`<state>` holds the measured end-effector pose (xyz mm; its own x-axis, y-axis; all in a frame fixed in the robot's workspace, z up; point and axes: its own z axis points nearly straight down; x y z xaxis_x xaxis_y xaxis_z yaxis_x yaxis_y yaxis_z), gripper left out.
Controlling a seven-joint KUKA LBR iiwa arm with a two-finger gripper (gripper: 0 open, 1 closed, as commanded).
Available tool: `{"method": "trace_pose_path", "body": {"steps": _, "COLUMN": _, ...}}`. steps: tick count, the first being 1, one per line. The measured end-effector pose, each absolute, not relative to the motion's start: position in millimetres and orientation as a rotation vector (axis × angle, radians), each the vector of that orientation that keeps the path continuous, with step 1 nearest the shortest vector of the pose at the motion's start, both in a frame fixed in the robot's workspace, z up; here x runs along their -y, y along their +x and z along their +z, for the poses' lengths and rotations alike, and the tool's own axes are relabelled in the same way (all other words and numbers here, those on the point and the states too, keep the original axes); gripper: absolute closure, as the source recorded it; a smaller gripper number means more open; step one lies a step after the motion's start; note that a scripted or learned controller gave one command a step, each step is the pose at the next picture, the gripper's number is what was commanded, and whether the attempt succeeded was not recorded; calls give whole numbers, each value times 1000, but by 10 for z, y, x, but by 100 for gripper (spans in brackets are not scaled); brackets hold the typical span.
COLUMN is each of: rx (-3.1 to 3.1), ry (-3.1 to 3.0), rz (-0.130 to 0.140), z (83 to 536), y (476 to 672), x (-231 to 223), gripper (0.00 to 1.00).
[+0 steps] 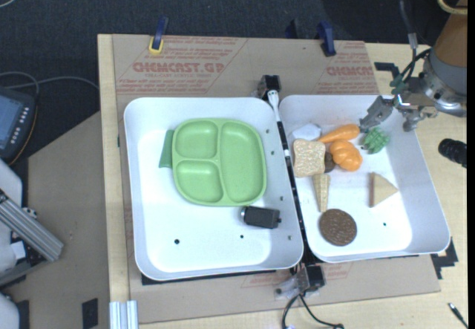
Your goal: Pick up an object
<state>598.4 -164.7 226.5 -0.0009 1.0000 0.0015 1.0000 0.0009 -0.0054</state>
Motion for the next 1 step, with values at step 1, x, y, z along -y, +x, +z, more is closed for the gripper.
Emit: {"method": "trace_pose_path", "body": {"steps": 1, "rx": 2216, "ry": -2218, "rz": 5, "z": 1774, "y": 5936, "x": 1727, "gripper": 0}}
